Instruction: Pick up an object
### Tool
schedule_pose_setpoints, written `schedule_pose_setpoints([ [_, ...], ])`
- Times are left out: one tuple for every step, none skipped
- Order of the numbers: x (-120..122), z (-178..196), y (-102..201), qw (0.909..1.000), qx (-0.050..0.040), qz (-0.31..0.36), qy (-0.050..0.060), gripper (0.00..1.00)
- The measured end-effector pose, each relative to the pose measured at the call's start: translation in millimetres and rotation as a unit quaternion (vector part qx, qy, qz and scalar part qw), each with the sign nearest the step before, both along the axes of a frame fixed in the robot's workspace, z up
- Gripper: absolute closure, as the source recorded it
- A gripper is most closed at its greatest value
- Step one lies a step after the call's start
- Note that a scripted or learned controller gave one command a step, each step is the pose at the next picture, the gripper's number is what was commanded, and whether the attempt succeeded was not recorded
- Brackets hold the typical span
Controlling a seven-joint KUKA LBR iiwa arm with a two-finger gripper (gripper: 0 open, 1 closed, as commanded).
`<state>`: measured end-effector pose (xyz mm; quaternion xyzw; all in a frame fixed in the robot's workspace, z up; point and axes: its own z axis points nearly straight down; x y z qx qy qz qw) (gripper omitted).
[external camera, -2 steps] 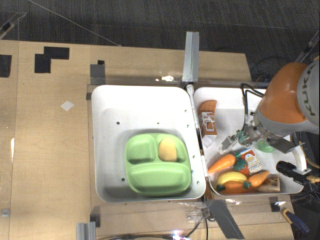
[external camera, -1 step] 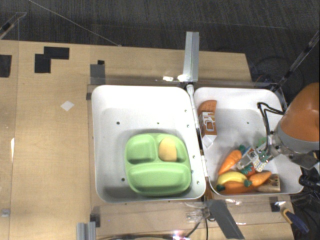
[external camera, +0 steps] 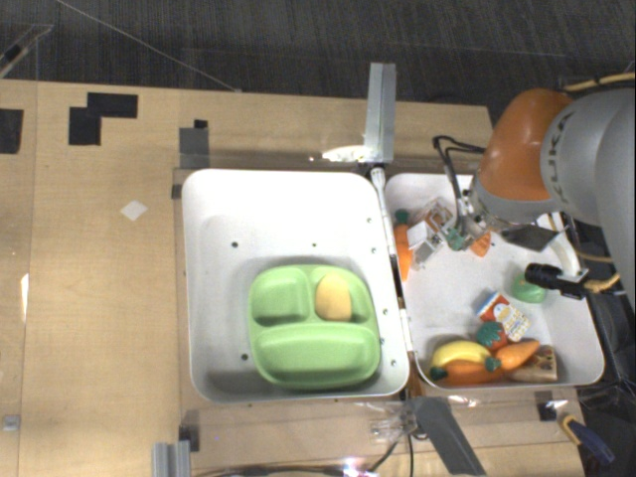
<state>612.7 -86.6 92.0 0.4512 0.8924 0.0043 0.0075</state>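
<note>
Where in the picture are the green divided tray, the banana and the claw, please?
Green divided tray (external camera: 313, 351): camera view, on its large front compartment.
Banana (external camera: 455, 352): camera view, on the middle of its yellow curve.
Claw (external camera: 457, 235): camera view, at its tip above the right bin.

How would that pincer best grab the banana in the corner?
Probably from straight above, pinching across the middle of the banana. It lies flat and curved near the bin's front wall, with a carrot close beside it, so its narrow width is easiest to span.
</note>
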Motion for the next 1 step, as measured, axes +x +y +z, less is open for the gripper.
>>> schedule_pose_setpoints([
  [43.3, 15.1, -33.4, 0.999, 0.0049, 0.024, 0.038, 0.0],
])
